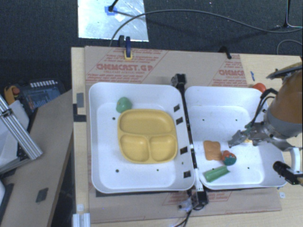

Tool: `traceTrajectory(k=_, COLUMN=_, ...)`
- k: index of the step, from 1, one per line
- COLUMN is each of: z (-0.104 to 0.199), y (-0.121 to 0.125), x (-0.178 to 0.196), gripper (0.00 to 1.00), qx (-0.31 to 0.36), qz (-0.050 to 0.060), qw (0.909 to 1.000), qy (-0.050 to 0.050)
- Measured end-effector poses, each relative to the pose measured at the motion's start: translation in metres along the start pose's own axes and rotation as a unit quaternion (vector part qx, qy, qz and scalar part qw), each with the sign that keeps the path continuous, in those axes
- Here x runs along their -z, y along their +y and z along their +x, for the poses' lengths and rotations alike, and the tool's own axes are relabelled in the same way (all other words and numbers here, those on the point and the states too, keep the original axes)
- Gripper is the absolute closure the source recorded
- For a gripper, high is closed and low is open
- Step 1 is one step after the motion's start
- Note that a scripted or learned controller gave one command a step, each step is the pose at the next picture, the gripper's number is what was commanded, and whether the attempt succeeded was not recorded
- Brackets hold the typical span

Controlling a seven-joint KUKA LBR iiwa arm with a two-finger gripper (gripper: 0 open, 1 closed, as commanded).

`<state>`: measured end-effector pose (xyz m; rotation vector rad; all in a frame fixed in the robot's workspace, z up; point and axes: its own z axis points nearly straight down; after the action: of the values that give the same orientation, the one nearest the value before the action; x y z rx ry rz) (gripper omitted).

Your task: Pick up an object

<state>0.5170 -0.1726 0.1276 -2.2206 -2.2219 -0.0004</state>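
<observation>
In the right bin (222,112) lie a flat orange piece (212,150), a small red and teal object (229,158) and a green cylinder (216,173), all near the front left corner. My gripper (235,140) hangs low over the right bin, just above and to the right of the orange piece and close to the red and teal object. Nothing is seen held in it. A yellow divided plate (147,135) fills the middle of the left bin (102,126). A round green object (124,104) rests at the plate's back left.
The grey arm with its orange band (286,105) reaches in over the right bin's right edge. A black divider (185,126) runs between the bins. A small orange object (259,86) sits outside the right bin's back right corner. Cables cross the floor behind the bench.
</observation>
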Motion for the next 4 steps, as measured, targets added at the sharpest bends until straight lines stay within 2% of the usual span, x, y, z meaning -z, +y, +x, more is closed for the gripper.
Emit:
traceTrajectory(k=1, z=0.000, y=0.001, x=0.012, gripper=1.00, qx=0.000, qz=-0.001, qw=1.0000, qy=-0.001)
traceTrajectory(k=2, z=-0.001, y=0.005, x=0.055, gripper=1.00, qx=0.002, qz=-0.003, qw=1.0000, qy=-0.001)
traceTrajectory(k=4, z=0.000, y=0.010, x=0.170, gripper=1.00, qx=0.002, qz=-0.003, qw=1.0000, qy=-0.001)
